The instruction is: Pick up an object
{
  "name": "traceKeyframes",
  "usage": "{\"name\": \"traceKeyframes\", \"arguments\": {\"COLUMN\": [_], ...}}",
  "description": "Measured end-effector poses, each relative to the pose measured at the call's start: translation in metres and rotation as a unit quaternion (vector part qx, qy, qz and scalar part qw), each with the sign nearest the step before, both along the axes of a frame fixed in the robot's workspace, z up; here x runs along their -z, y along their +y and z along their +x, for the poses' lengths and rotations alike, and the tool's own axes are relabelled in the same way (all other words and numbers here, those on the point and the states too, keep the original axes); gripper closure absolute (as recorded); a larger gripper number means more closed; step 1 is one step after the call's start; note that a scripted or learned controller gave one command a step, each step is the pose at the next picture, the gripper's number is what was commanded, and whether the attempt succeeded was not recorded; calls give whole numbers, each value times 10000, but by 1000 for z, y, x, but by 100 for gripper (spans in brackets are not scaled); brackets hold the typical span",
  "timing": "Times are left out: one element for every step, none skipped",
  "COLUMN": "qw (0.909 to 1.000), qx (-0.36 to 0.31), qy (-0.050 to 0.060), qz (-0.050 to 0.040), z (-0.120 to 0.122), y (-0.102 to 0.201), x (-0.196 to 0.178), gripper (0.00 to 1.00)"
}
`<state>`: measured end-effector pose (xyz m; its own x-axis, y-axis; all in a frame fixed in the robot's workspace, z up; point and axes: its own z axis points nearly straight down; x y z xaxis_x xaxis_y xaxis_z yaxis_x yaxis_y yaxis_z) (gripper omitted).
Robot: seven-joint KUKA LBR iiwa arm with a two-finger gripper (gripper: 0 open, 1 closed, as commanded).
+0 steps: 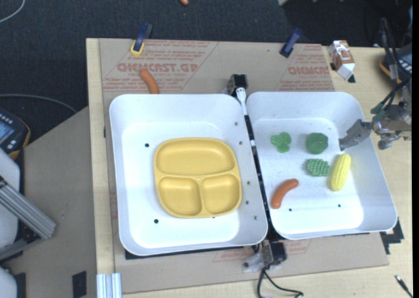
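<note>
Lettering "CHEMCAST GP" runs in faded red across the brown sheet that covers the bench, once behind each white bin. The hand reaches in over the right bin at its far right side; whether it is wide or narrow cannot be told, and nothing shows in it. Just below the hand lies a yellow corn cob, long axis nearly upright in the view, top end towards the hand. Left of the hand sit a round green vegetable and a green broccoli piece; a knobbly green piece touches the cob's left side. Further down-left lies an orange sausage, slanting up to the right. The left bin holds a yellow divided plate.
</note>
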<state>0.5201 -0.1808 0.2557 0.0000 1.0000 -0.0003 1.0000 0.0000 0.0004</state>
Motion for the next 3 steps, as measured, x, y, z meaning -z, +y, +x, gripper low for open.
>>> {"name": "traceKeyframes", "arguments": {"qw": [10000, 10000, 10000], "qx": [5, 6, 4], "qy": [30, 41, 39], "qz": [13, 17, 19], "z": [-3, -6, -16], "y": [-4, -10, -5], "x": [44, 105, 160], "gripper": [0, 0, 0]}}
